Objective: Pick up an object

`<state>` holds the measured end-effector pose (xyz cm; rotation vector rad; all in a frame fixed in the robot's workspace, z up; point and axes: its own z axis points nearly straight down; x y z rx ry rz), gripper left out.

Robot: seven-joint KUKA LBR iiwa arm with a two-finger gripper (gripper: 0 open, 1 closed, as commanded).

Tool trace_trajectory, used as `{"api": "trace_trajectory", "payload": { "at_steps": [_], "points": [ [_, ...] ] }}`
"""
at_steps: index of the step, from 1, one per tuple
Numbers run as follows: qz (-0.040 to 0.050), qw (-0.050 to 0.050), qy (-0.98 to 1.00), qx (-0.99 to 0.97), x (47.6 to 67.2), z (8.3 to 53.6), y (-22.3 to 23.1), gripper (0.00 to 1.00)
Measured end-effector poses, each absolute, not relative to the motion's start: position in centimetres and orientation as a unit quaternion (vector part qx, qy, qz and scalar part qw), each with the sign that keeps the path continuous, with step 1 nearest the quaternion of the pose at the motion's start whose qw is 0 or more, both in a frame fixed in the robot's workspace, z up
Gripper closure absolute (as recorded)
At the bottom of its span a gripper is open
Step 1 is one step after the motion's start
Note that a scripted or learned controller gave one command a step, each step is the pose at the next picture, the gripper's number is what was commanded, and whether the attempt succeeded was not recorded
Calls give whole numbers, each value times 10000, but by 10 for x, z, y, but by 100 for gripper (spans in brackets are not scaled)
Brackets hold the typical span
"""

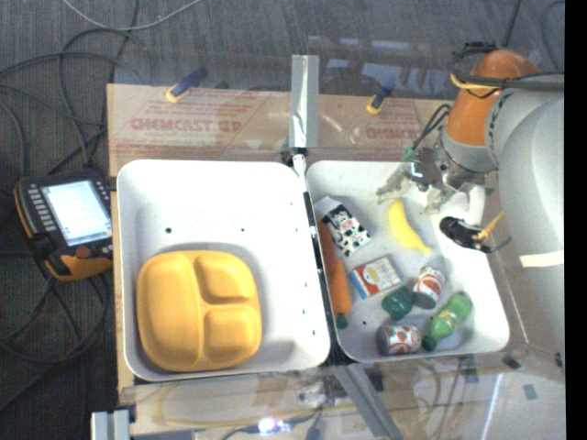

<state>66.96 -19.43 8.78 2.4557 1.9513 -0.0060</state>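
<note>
**Crowded right bin, jaws above the banana – several ways to miss**

Gripper poised over the far end of the right bin, just beside the top of the banana. Jaws apparently spread and empty – nothing visible between them – though small and partly masked by the wrist, so not certain.

Likeliest target: the banana, lying alone on the bin floor, near the right wall. Risks from here, as a judgement:

- Curved, smooth skin – easy to squirt sideways if pinched off-centre or near the tip.
- Descent close to the bin wall – one jaw catching the rim, or shoving the fruit instead of straddling it.
- Black-and-white carton and carrot lying near to the left; any sideways push sends the banana toward them.

Rest of the clutter well apart at the near end: red-and-white box, dark green piece, two cans, green bottle. Left bin carrying a yellow divided tray, out of the way.
</note>
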Motion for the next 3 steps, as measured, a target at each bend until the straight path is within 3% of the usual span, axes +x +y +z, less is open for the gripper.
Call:
{"api": "trace_trajectory", "payload": {
  "at_steps": [1,2,3],
  "points": [
    [-18,59,6229,7823,671,98,-195,100],
    [-22,61,6229,7823,671,98,-195,0],
    [16,55,6430,7658,632,89,-167,0]
  ]
}}
